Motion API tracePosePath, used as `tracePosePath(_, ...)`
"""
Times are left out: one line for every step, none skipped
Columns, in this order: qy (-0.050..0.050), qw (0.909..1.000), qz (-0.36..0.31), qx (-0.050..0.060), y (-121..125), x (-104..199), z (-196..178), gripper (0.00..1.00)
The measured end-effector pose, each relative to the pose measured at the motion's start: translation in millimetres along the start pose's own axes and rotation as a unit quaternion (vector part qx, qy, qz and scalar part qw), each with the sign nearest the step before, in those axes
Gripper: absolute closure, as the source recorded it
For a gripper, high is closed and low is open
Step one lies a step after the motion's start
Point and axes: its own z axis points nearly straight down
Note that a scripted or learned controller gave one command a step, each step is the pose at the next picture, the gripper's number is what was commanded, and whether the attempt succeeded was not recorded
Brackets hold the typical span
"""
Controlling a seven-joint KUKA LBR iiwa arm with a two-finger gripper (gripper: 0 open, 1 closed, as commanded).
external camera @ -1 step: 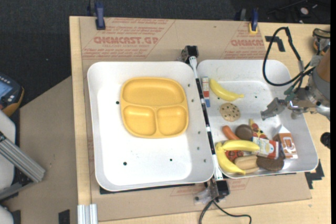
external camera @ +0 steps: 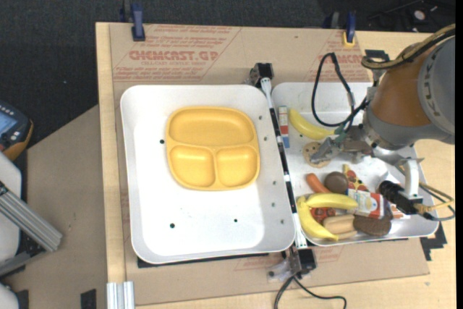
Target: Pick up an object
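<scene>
Where the arm (external camera: 405,94) reaches in from the right, its orange band hangs over the right bin (external camera: 329,94) and the wrist bends down toward that bin's middle. The gripper (external camera: 327,149) sits low among the food, pointing left; whether it is open or closed cannot be told, and nothing can be seen held in it. Just above it lies a banana (external camera: 309,127), just beside it a cookie (external camera: 313,151), below it a carrot (external camera: 315,181) and a second banana (external camera: 329,202). Well to its left, the yellow tray (external camera: 213,147) rests in the left bin (external camera: 145,177).
</scene>
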Motion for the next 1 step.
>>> tracePosePath(-0.002, 1.0000, 0.000, -0.004, 70.5, 4.7, -6.0, 0.00)
